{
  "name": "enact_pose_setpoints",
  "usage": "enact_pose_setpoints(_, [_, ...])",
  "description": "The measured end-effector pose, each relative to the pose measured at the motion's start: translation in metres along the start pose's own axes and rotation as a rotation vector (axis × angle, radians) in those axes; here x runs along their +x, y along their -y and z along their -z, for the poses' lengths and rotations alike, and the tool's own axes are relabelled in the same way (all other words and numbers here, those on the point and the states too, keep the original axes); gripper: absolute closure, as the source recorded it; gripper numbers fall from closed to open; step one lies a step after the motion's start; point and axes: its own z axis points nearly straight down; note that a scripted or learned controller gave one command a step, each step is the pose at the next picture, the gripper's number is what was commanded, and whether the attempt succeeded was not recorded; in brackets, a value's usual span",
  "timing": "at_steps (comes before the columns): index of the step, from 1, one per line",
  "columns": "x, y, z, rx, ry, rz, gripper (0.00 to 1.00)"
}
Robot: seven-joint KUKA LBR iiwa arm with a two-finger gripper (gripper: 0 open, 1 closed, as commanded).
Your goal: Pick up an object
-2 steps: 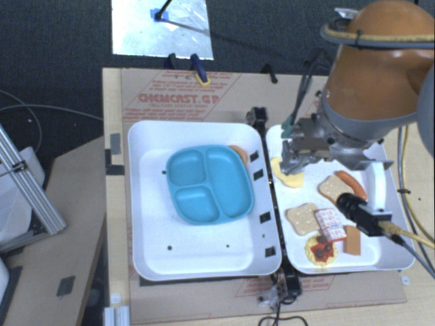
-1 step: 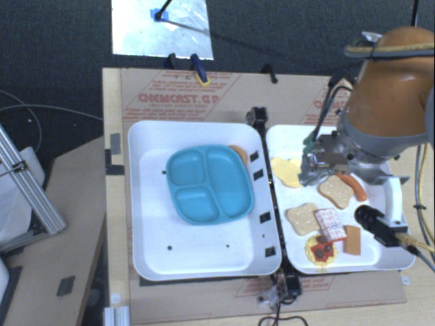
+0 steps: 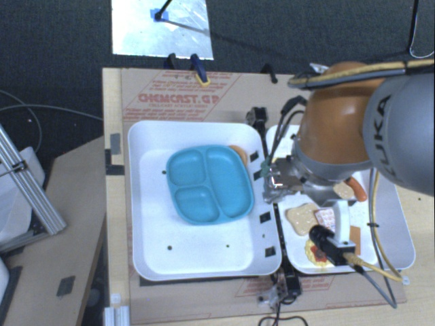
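Observation:
The arm's orange and grey wrist hangs over the right bin (image 3: 397, 250) and hides most of it. The gripper (image 3: 274, 184) shows as a metal part at that bin's left wall, close to the divider between the bins. Just below it in the right bin lie a beige toast-shaped piece (image 3: 300, 218), a small red and white item (image 3: 325, 216), an orange sausage-like piece (image 3: 357, 189) and a yellow and red piece (image 3: 313, 254). I see nothing held by the gripper.
The left bin (image 3: 153, 250) holds a blue divided plate (image 3: 207, 184) with a small orange thing (image 3: 238, 153) peeking out at its upper right edge. A shiny sheet (image 3: 162, 19) lies on the dark floor beyond the bench.

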Motion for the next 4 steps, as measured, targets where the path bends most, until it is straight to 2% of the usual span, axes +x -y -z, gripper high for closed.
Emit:
enact_pose_setpoints(1, [0.005, -0.001, -0.025, -0.003, 0.001, -0.006, 1.00])
enact_pose_setpoints(2, [0.081, -0.001, -0.038, -0.005, -0.002, 0.004, 1.00])
enact_pose_setpoints(3, [0.076, -0.002, -0.027, -0.008, -0.001, -0.003, 1.00])
enact_pose_setpoints(4, [0.010, -0.002, 0.017, -0.012, 0.002, -0.012, 1.00])
